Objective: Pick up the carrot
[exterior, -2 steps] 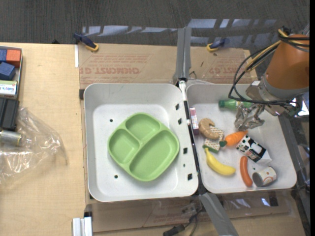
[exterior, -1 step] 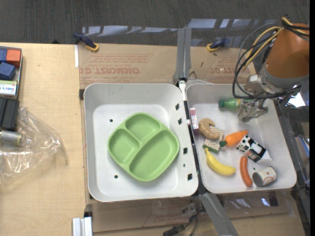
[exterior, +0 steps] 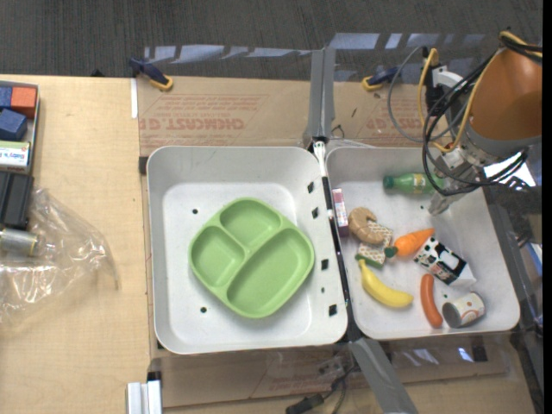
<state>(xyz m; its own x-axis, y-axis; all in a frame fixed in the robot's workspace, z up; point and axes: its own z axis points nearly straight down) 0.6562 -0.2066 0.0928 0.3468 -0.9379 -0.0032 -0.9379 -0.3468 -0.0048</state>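
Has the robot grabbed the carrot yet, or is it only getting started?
Nothing looks done yet: the carrot lies in the right bin, among a banana, a bagel and other toys. In hand: the gripper hangs over that bin, up and to the right of the carrot, apart from it. Left: reaching the carrot, closing on it and lifting.
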